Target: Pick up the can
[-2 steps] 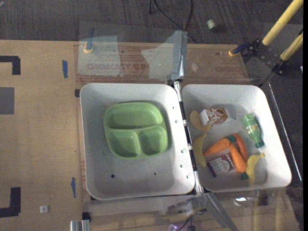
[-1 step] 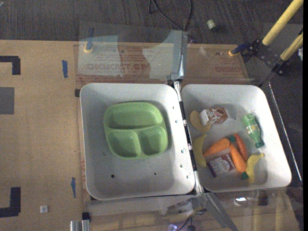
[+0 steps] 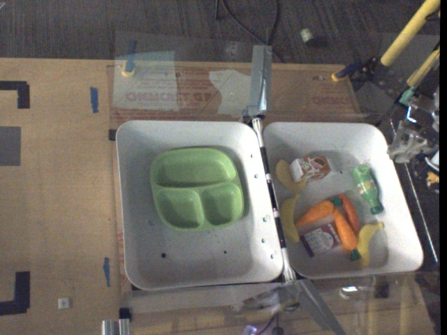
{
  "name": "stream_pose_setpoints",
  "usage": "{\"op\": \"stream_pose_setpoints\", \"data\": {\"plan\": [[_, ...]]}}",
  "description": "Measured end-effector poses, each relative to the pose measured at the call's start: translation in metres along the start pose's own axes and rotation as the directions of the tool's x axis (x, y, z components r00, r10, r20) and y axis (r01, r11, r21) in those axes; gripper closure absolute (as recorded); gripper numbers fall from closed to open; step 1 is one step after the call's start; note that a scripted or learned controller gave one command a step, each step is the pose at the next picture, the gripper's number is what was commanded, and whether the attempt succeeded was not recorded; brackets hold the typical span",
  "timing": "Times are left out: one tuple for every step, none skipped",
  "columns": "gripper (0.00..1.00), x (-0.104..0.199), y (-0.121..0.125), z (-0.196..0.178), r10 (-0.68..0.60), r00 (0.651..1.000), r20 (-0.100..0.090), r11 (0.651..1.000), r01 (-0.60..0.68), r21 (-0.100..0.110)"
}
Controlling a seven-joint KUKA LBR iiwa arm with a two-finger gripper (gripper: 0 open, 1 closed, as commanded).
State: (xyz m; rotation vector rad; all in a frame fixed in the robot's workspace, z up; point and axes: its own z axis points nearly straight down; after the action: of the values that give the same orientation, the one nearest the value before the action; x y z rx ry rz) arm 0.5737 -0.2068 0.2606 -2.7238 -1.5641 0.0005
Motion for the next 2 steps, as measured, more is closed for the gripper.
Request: {"op": "stream_pose_setpoints", "data": {"plan": [[1.0,-0.019,-0.053,-0.148,0.048,0.999,0.001,0.999,-0.048,-0.001],[1.0,-0.047,-0.068,-0.012,0.304,0.953,0.001,0.953,-0.304,0.002]]}}
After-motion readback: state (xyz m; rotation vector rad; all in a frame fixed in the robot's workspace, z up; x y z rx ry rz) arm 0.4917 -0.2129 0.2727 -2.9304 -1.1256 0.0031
